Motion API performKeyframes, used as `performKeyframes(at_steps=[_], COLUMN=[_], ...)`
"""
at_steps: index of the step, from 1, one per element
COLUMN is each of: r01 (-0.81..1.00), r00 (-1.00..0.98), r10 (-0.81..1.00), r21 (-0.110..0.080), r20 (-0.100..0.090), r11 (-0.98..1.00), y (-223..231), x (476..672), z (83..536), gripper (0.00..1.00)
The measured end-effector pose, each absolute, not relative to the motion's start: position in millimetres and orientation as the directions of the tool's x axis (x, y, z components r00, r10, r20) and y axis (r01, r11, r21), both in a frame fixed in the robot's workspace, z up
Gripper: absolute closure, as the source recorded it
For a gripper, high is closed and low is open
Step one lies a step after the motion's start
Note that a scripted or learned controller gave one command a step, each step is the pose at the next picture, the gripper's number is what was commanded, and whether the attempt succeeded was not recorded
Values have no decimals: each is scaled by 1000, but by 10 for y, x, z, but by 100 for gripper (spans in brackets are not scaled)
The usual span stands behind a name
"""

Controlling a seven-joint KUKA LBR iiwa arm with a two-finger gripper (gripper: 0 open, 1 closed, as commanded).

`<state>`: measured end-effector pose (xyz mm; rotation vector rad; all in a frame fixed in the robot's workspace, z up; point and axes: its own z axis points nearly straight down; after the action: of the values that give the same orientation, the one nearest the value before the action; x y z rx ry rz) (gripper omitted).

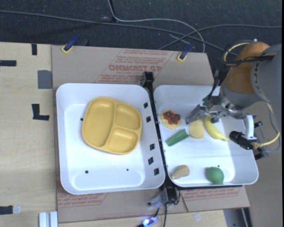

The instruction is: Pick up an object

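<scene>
Green ball [215, 175], bread roll [180, 172], fingers [202, 113] spread over yellow lemon [196, 129], banana [214, 130] beside.

**What we cannot make out**

We see the arm [255, 79] cut off by the right edge. The gripper [203, 113] is too small and dark for us to read. Part of the banana [215, 130] lies hidden beneath it.
</scene>
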<state>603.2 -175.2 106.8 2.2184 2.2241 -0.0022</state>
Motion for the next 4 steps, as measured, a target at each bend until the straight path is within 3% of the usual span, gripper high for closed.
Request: performKeyframes(at_steps=[1,3,4], r01=[1000,1000,1000], r00=[-4,-2,-6], r10=[1000,1000,1000], r21=[3,5,-1], r20=[-1,-2,1], r11=[4,2,6], y=[-1748,-1749,-1127], x=[6047,6028,5940], z=[1209,2371,2361], gripper=[100,100,100])
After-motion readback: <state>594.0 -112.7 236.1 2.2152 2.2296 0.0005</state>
